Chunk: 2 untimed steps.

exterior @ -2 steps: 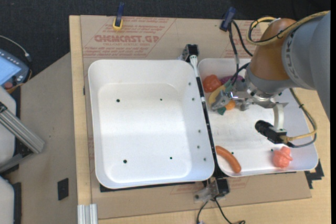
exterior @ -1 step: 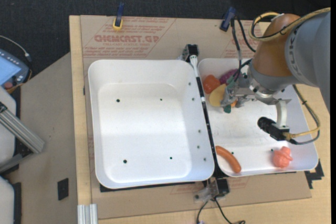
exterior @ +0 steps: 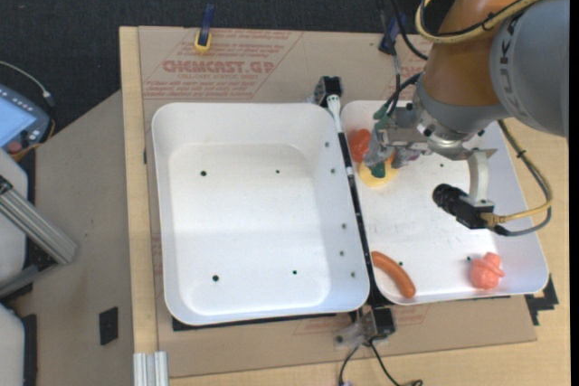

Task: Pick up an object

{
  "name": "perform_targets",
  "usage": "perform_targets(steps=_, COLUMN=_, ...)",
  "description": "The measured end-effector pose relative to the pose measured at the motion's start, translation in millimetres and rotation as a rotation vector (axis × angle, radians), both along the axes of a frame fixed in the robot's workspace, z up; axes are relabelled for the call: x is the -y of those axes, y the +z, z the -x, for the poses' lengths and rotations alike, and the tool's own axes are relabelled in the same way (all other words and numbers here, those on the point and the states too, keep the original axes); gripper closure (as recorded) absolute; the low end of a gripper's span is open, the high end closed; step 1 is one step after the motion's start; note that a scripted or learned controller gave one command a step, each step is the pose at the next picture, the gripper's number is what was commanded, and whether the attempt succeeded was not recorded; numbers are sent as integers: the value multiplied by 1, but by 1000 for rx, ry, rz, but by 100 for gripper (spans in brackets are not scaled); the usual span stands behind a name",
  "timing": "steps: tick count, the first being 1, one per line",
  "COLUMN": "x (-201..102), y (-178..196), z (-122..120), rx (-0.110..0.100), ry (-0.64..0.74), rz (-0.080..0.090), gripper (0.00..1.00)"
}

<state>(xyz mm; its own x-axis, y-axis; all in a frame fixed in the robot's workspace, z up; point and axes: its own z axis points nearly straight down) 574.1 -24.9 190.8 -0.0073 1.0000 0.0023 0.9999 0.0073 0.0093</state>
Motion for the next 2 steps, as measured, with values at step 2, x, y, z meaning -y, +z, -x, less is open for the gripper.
perform_targets(steps=2, x=-109, y=121, z=52, rx=5, ry=2, rz=-2, gripper=100)
